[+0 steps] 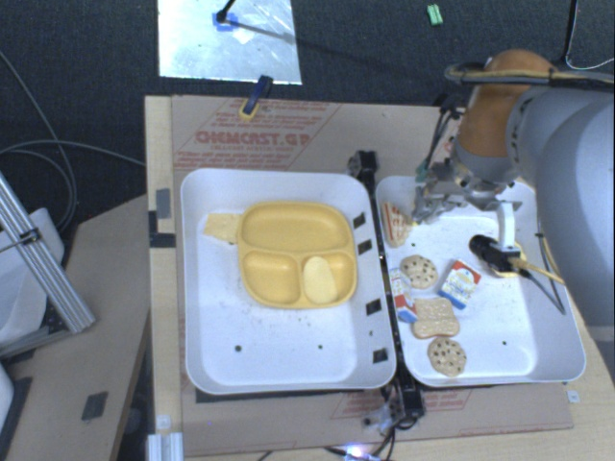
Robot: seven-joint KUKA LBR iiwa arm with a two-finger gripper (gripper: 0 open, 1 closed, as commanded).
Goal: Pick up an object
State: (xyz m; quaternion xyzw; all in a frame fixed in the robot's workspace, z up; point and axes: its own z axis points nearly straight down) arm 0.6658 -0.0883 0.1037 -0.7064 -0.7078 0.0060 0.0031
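Gripper (pixel 430 203) sits low in the right bin (pixel 557 353); finger state cannot be told. Sandwich wedge (pixel 396 224) lies just left of it.

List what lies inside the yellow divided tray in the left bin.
In the yellow tray, a pale yellow oval piece sits in the lower right compartment. The other compartments look bare. Whatever lies beneath the tray is covered.

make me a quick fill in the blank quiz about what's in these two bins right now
1. The yellow divided tray lies in the ____ bin.
2. The round cookies lie in the ____ bin.
3. The gripper hovers over the right bin's ____ end.
4. The band above the wrist is ____.

Answers: left; right; far; orange
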